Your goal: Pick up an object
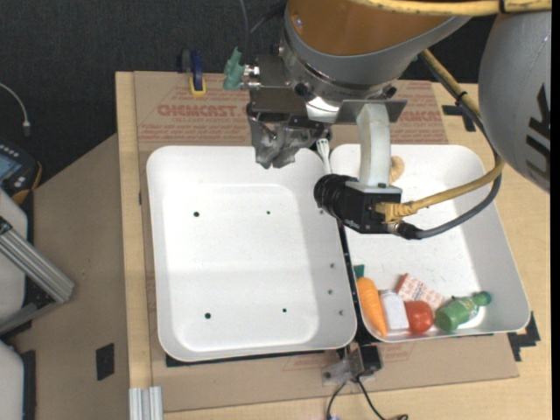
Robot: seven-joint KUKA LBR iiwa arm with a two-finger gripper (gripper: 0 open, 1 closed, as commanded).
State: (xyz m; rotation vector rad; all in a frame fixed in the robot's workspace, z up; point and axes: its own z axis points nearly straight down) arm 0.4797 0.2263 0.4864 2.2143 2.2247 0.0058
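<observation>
Overhead, your gripper hangs at the left bin's twelve o'clock rim, its grip too murky to tell, while the carrot, tomato and green bottle wait at the right bin's six o'clock, so reaching them likely comes next.

Tan board bench top against dark carpet floor, aluminium rail at left.

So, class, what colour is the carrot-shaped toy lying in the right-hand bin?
Orange, seen in the camera view: the carrot lies along the right bin's near-left edge.
</observation>
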